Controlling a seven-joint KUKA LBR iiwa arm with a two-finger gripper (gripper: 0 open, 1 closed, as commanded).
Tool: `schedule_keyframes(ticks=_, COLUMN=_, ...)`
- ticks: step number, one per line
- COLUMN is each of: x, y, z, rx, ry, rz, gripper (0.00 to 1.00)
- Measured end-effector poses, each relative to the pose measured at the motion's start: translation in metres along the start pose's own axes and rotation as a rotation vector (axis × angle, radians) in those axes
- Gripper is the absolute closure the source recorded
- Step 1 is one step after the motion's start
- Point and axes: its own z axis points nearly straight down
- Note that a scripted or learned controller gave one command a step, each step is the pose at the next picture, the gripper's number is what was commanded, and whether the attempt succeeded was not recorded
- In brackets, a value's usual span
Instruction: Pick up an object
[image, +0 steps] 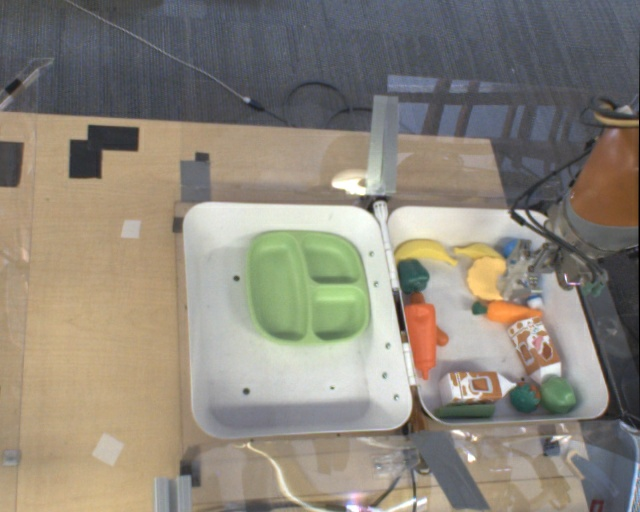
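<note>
The right bin (590, 345) holds several toy foods: a banana (424, 250), a yellow piece (487, 276), a small carrot (511, 312), a larger orange carrot (423, 338), a dark green vegetable (412, 275), two small cartons (474, 386) (533, 346) and green round items (558, 393). My gripper (522, 272) hangs low over the bin's upper right part, just right of the yellow piece and above the small carrot. A small blue item (511, 247) lies beside it.
The left bin (220, 400) contains a green divided plate (306, 286). A metal post (381, 145) stands behind the seam between the bins. The arm's orange band (612, 180) and cables sit at the right edge.
</note>
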Motion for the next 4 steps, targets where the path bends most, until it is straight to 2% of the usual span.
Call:
schedule_keyframes(ticks=1, x=-0.001, y=0.001, z=0.0, rx=-0.001, ry=-0.001, rz=0.0, gripper=0.0)
schedule_keyframes(ticks=2, x=-0.001, y=0.049, z=0.031, rx=-0.001, ry=-0.002, rz=-0.05, gripper=0.0)
schedule_keyframes(ticks=3, x=0.102, y=0.034, z=0.029, rx=0.0, ry=0.001, rz=-0.112, gripper=0.0)
schedule_keyframes(ticks=4, x=0.096, y=0.035, z=0.015, rx=0.004, ry=-0.015, rz=-0.117, gripper=1.0)
